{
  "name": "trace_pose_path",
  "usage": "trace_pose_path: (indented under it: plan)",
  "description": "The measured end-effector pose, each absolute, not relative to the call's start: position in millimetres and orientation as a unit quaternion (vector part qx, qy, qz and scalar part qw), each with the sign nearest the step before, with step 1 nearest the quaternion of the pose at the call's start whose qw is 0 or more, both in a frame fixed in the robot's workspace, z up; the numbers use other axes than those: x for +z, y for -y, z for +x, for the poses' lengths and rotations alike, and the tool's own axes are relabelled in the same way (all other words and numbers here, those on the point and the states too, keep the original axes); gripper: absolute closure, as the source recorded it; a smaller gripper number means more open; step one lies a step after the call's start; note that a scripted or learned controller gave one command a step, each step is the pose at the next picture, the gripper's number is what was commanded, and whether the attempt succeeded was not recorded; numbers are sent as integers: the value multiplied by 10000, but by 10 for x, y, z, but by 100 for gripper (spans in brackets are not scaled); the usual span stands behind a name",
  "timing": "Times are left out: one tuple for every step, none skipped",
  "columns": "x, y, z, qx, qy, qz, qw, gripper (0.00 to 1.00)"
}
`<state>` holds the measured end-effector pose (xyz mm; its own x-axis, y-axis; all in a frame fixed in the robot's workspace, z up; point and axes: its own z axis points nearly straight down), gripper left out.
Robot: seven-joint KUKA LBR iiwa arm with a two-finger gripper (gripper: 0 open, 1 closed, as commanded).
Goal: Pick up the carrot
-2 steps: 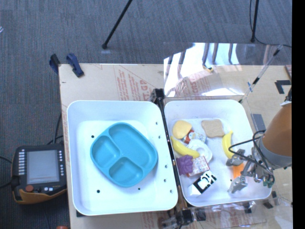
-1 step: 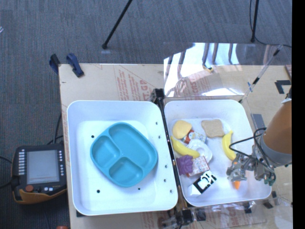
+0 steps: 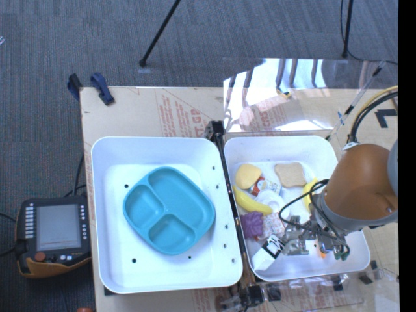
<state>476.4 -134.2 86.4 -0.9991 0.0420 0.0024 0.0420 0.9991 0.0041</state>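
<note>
The carrot (image 3: 323, 250) shows as a small orange sliver with a green tip at the near right of the right bin (image 3: 325, 145). Most of it is hidden under the wrist. My gripper (image 3: 298, 240) is low in that bin's near part, just left of the carrot, with the orange-banded arm (image 3: 361, 187) above it. I cannot make out whether anything is in its grasp.
Left of the gripper in the right bin lie purple grapes (image 3: 253, 224), a banana (image 3: 252, 202), a yellow fruit (image 3: 248, 174), a bread slice (image 3: 290, 173) and some white pieces. The left bin (image 3: 110, 168) holds a blue divided plate (image 3: 169, 210).
</note>
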Motion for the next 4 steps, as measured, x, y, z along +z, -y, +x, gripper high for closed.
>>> trace_pose_path:
  plan:
    - [1910,590,4798,-14,9995,-301,-54,100]
    - [1701,1135,4758,-2,9995,-329,15,100]
    - [1730,844,4778,-12,9980,-625,9,100]
    - [1733,1672,4761,3,9950,-1001,-3,100]
